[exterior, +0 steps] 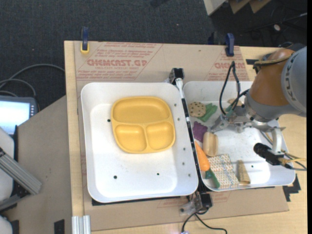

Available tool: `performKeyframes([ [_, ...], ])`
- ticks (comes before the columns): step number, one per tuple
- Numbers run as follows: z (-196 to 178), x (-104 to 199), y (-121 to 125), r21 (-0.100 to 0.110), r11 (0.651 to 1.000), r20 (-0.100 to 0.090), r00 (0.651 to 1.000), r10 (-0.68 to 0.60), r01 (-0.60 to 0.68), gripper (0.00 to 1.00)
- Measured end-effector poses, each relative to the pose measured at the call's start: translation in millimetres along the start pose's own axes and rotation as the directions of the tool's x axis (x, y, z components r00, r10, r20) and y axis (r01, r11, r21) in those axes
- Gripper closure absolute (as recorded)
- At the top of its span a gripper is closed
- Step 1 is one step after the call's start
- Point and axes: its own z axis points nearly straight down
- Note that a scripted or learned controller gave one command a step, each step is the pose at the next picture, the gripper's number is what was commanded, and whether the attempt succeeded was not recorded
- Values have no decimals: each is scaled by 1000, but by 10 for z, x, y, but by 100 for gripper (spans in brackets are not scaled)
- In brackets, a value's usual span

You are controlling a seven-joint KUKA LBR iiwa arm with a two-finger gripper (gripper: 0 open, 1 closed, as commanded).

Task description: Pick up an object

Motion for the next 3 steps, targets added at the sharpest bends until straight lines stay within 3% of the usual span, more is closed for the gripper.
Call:
performKeyframes([
  [1, 9, 470, -396, 3, 1000, -1, 1000, -3, 3, 0],
  [2, 8, 428, -553, 1, 1000, 1, 1000, 1, -1, 0],
  [3, 7, 427, -400, -6, 1000, 4, 1000, 0, 0, 0],
])
